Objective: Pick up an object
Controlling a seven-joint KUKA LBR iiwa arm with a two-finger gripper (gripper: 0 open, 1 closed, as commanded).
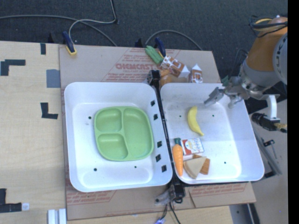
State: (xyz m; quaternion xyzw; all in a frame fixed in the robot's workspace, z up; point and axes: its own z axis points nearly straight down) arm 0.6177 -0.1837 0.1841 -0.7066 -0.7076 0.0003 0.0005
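Note:
A yellow banana (194, 120) lies in the middle of the right bin (233, 139). Along that bin's front left sit an orange carrot (178, 159), a small white and red carton (192, 146) and a tan bread wedge (196, 166). My gripper (221, 100) hovers over the right bin's far right part, up and to the right of the banana. Its fingers are open with nothing between them. The grey arm with its orange band (264, 55) reaches in from the right.
A green divided plate (124, 133) lies in the left bin (74, 125). Behind the bins, on cardboard, sit a green clip (154, 54) and small cartons (174, 67). Cables run across the dark floor at the back. A black divider edge (159, 120) separates the bins.

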